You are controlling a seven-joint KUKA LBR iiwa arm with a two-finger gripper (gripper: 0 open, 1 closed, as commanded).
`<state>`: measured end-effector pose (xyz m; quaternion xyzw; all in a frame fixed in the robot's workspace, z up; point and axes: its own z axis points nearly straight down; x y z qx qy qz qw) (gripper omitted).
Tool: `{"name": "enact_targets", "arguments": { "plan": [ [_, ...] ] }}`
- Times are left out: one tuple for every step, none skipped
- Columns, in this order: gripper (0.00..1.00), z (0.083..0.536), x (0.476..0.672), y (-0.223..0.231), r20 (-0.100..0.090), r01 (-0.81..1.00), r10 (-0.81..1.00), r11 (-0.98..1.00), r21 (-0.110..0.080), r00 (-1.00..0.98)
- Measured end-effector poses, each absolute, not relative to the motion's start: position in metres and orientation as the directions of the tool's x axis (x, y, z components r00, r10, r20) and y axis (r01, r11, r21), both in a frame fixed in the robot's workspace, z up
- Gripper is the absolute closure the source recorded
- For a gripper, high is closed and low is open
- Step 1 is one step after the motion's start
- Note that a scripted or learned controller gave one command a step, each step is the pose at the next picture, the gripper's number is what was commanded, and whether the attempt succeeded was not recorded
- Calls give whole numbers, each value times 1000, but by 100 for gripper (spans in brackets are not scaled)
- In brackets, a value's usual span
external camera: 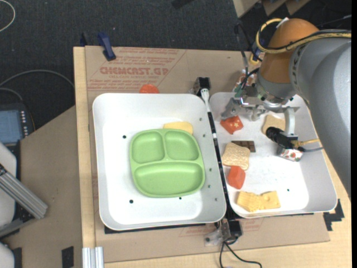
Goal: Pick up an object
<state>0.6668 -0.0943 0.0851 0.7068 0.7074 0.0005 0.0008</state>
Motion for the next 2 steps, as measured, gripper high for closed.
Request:
{"name": "enact_targets", "arguments": {
  "plan": [
    [100,96,668,-94,-2,1000,1000,2,5,-2],
    [0,96,667,-94,-2,1000,1000,2,4,-2]
  ]
}}
